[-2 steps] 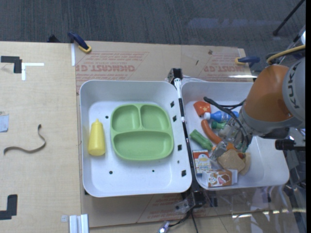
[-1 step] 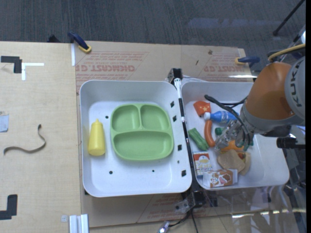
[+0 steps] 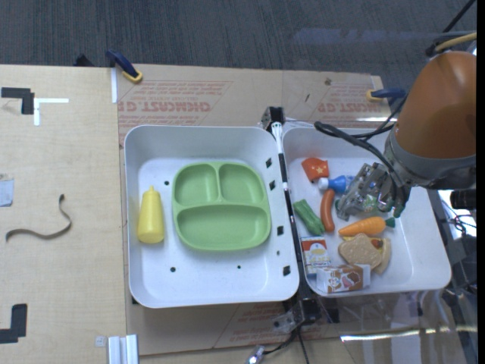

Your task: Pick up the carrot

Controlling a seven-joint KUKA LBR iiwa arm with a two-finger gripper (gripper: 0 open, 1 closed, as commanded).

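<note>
- table point(image 3: 61, 279) showing bare light wood at far left, a thin dark curved cord point(image 3: 42, 230) lying on it
- left bin point(image 3: 151, 287) sitting next to it, holding a yellow bottle point(image 3: 151, 215) lying near its left wall
- green divided plate point(image 3: 222, 205) resting mid-bin, just right of the bottle, not touching it
- right bin point(image 3: 424, 268) sitting against the left bin, toys crowding inside
- green pod-like toy point(image 3: 308, 216) and a red sausage point(image 3: 327, 209) lying side by side near the bin's left wall
- red wedge toy point(image 3: 315, 167) and a small blue piece point(image 3: 338, 183) sitting above them
- two small food packets point(image 3: 333, 268) lying at the bin's front
- carrot point(image 3: 364, 226) lying flat mid-bin, green tip pointing right, just above a toast-like piece point(image 3: 365, 251)
- jaws point(image 3: 369, 192) hanging just above the carrot, state unclear, can't tell open or closed, nothing visibly between them
- arm reaching in from right, orange band point(image 3: 443, 108) showing above the wrist
</note>
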